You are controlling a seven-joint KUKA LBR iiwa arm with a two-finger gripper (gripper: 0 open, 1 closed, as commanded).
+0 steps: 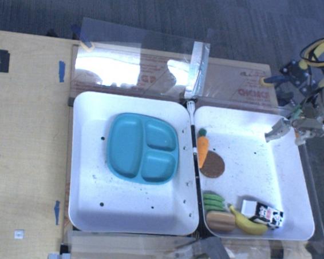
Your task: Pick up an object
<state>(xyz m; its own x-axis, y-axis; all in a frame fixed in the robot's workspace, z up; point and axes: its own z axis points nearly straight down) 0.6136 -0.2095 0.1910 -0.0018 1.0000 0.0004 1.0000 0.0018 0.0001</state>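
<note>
Camera view: gripper (288, 129) above right bin's (294, 186) far corner; banana (248, 222) well apart.

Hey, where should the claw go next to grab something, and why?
Probably swing the claw from the right bin's upper right corner toward the lower edge. It hovers over bare floor, while the banana, green pods and carrot lie elsewhere in that bin.

Left of the claw (288, 129), smooth white plastic bins (85, 147), speckled; matt blue plastic tray (143, 148) farther left. Nearer the camera than the claw, glossy plastic banana (248, 222) and carrot (202, 150). Pale matt wood bench (17, 139); shiny clear sheet (134, 65) behind.
</note>
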